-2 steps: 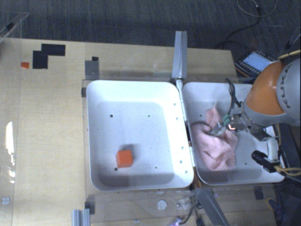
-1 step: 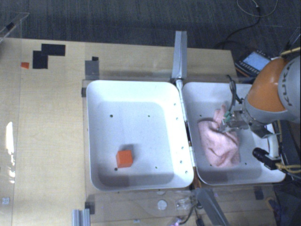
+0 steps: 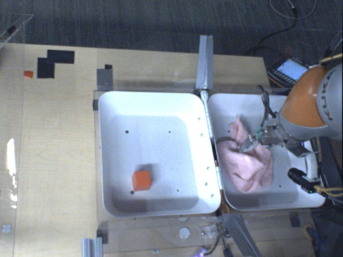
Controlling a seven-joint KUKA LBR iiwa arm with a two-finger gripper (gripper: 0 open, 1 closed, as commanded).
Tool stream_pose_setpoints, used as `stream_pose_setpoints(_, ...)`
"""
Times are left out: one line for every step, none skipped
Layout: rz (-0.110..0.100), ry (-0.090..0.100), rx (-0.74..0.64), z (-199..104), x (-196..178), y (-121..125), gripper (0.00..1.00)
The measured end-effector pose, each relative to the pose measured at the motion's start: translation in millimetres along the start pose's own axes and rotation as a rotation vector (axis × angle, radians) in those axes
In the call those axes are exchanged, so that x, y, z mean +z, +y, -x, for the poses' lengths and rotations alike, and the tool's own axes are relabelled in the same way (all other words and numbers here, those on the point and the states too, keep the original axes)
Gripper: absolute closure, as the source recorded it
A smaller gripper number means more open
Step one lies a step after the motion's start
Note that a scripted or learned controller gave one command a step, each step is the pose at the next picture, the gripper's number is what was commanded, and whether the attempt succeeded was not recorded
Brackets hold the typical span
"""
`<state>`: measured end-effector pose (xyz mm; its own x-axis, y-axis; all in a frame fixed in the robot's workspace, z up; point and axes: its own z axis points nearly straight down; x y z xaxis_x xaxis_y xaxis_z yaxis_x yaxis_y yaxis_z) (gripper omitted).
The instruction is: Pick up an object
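Arm: a grey KUKA arm with an orange band (image 3: 303, 103) reaches in from the right side of the view, over the right-hand bin.

Gripper: the gripper (image 3: 251, 142) sits low over the pink cloth, its metal tip touching or nearly touching the fabric. Glare and the slanted view make it impossible to tell how far apart the fingers stand or whether any cloth lies between them.

Cloth: a crumpled pink cloth (image 3: 246, 162) lies in the right bin (image 3: 284, 194), bunched toward the bin's left wall, with a fold rising next to the gripper.

Block: a small orange block (image 3: 142, 180) rests in the left bin (image 3: 161, 116), near its front left corner, well apart from the arm.

Risk: soft fabric may slip free if only a thin fold is pinched. The cloth could also drag along the bin floor rather than lift. Because it lies close to the wall between the bins, a low pass might catch that wall.

Surface: two shallow white bins sit side by side on a pale wooden bench (image 3: 48, 159), divided by a grey metal post (image 3: 205, 63). Black markers (image 3: 53, 62) and a small orange square (image 3: 28, 74) lie at the bench's far left.

Room: dark carpet (image 3: 134, 15) runs behind the bench, with a loose cable (image 3: 292, 4) and a lit screen (image 3: 291, 70) at the upper right.
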<state>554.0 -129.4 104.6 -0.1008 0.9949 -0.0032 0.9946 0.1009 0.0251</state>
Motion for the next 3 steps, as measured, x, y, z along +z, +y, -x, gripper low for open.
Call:
stream_pose_setpoints(-0.01,0.001,-0.034,2.6,13.1,6.7,0.0)
stream_pose_setpoints(-0.001,0.0,-0.038,1.3,0.9,10.5,1.0)
stream_pose_setpoints(-0.016,0.003,0.026,-126.3,-80.3,91.6,1.0)
